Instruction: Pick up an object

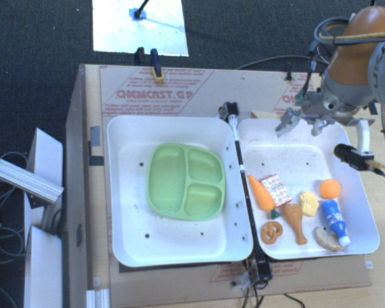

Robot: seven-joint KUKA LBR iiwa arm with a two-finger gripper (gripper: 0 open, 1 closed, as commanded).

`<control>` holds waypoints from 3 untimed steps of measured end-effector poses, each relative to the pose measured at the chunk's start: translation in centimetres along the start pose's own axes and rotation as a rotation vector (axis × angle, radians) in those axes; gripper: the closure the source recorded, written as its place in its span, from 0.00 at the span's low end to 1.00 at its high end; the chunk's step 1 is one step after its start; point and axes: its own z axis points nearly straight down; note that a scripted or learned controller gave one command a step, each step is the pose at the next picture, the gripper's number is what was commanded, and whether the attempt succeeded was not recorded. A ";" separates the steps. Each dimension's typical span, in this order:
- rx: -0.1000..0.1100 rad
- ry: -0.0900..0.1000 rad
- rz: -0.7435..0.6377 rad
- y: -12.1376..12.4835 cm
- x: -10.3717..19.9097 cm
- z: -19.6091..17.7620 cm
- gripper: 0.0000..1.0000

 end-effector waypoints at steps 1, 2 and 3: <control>0.002 0.000 0.001 -4.0 2.7 5.5 0.00; 0.001 0.001 -0.001 -8.2 6.9 2.1 0.00; 0.001 0.000 0.002 -11.3 5.8 2.2 0.00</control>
